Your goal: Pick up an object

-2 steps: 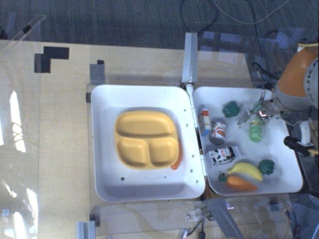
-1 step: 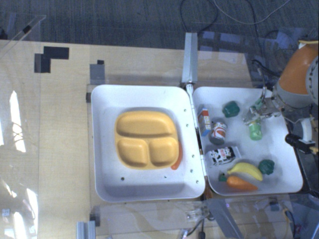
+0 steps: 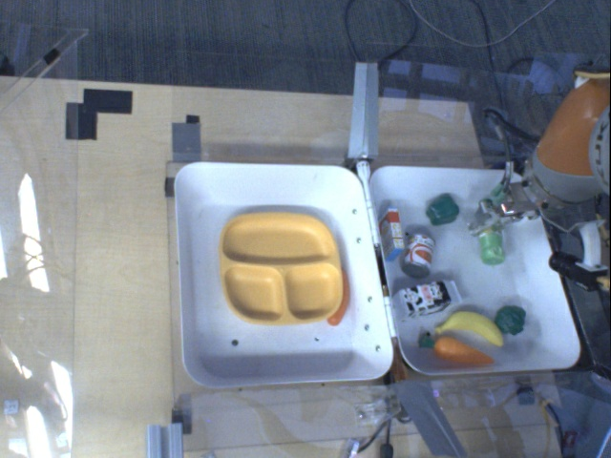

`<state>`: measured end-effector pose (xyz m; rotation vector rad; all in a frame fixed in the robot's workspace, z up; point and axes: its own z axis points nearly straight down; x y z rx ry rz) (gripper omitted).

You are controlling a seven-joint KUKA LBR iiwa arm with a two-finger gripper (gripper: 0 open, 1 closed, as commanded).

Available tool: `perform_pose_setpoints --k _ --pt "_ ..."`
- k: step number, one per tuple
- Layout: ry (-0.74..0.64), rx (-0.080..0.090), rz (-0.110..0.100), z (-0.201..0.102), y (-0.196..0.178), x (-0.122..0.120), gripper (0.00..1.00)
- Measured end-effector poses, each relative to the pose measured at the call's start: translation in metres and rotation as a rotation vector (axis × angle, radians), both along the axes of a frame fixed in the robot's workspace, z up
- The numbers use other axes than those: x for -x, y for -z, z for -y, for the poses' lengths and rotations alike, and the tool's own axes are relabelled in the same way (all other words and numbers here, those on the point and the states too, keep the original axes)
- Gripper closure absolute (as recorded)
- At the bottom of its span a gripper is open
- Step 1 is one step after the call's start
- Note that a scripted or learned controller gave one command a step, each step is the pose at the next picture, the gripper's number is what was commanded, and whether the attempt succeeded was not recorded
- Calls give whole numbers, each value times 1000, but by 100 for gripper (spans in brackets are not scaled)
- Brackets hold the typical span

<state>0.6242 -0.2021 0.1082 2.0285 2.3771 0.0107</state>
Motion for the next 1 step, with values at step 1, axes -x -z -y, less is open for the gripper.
perform_pose_setpoints --k 1 --pt "-27 -3 -11 -45 -108 -47 100"
